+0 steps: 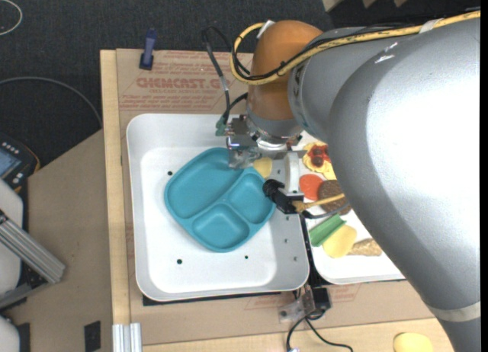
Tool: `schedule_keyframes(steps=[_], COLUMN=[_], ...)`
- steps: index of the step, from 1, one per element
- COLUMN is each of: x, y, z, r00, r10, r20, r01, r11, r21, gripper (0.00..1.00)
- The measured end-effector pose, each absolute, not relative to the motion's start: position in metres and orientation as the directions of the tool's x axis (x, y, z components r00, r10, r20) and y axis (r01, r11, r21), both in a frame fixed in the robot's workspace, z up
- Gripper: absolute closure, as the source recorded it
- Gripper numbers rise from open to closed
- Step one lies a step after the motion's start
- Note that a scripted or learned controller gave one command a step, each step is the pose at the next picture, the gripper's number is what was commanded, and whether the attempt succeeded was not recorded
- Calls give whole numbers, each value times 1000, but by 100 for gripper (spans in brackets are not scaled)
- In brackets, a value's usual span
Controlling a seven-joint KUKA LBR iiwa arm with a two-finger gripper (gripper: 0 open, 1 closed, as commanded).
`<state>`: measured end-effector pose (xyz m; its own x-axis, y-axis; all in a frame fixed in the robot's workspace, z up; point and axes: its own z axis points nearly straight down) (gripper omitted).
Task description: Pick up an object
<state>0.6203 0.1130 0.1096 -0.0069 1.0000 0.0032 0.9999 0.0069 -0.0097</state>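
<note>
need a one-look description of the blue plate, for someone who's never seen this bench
Find the left bin of the two white ones. The plate lies near its middle. It is teal blue, rounded and split into three compartments, far larger than the small toy foods in the right bin.

The brown surface [179,88] carries a left white bin [139,190] and right white bin [362,268] side by side, with a blue clip [148,49] at its far edge.

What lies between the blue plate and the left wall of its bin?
Nothing. In the camera view, the white floor between the blue plate and the bin's left wall is bare.
</note>
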Motion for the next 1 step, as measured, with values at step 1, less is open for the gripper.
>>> schedule_keyframes(steps=[1], x=[597], y=[78], z=[201], r00=[3], r10=[1000], r20=[0], r01=[1000], r11=[-3], r21=[8], gripper=[100])
